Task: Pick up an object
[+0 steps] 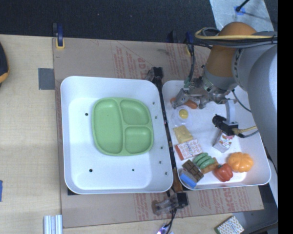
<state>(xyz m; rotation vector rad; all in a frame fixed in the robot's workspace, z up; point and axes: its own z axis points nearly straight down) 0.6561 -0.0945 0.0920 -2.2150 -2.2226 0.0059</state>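
2 bins are sitting side by side on the bench. The left bin (73, 130) is holding 1 divided plate (122, 126) near its middle. The right bin (256, 145) is carrying the rest: a carrot (179, 100) at the far-left corner w/ an egg (183, 114) just in front, then a cheese wedge (182, 133), a wrapped packet (188, 148) and a choc bar (192, 169) running down the left edge. A tomato (223, 172) and pumpkin (240, 162) are lying by the near edge, a small carton (224, 143) behind them.
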